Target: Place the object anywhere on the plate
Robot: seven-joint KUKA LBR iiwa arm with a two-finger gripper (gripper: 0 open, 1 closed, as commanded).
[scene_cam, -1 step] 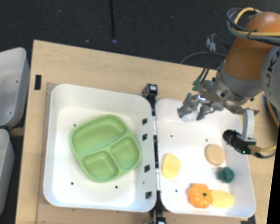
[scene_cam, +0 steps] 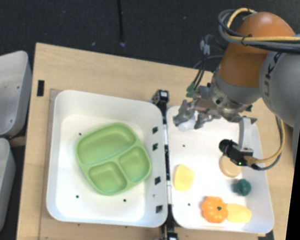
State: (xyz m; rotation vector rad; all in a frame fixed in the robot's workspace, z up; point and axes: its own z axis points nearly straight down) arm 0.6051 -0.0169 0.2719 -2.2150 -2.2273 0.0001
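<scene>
We see the gripper (scene_cam: 189,118) over the right bin's (scene_cam: 207,144) far corner, grip state unclear; green plate (scene_cam: 113,158) bare.

On the tabletop (scene_cam: 102,65), the plate (scene_cam: 113,158) lies in the left bin (scene_cam: 55,186). The right bin (scene_cam: 259,212) holds five small objects (scene_cam: 184,178) near its front, the pincer (scene_cam: 190,118) above its back-left corner.

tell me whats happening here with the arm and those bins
A grey and orange robot arm reaches in over the right bin, its gripper hovering near that bin's upper left corner with nothing visibly in it. Below lie a pale yellow piece, an orange pumpkin, a second yellow item, a small teal object and a tan disc. The green divided plate sits alone in the left bin, nothing on it yet.
</scene>
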